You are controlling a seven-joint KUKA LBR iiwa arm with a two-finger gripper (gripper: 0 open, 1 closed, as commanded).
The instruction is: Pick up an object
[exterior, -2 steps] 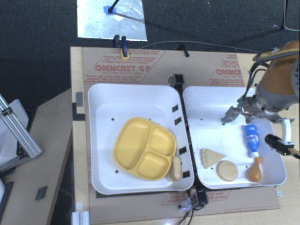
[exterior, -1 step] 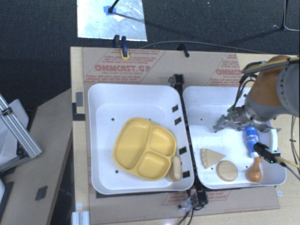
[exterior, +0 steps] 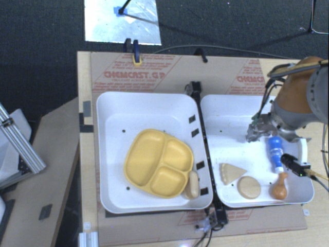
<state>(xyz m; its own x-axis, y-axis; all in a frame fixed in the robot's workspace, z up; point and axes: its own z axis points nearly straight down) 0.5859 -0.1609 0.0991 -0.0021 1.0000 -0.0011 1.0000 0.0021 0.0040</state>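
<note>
The right bin [exterior: 226, 112] holds several objects. A blue and white bottle [exterior: 275, 152] lies near its right wall. A pale wedge [exterior: 232, 172], a round tan disc [exterior: 249, 187] and a brown pear-shaped piece [exterior: 280, 188] sit along the front. My gripper [exterior: 254, 131] hangs low over the bin floor, just left of the bottle's top end, and nothing shows between its tips. The grey arm with its orange band [exterior: 303, 81] reaches in from the right.
The left bin [exterior: 118, 107] carries a yellow divided plate [exterior: 158, 162], with a beige rounded piece [exterior: 193, 184] at its front right corner. A black divider [exterior: 201, 138] runs between the bins. Bare floor lies at the back of the right bin.
</note>
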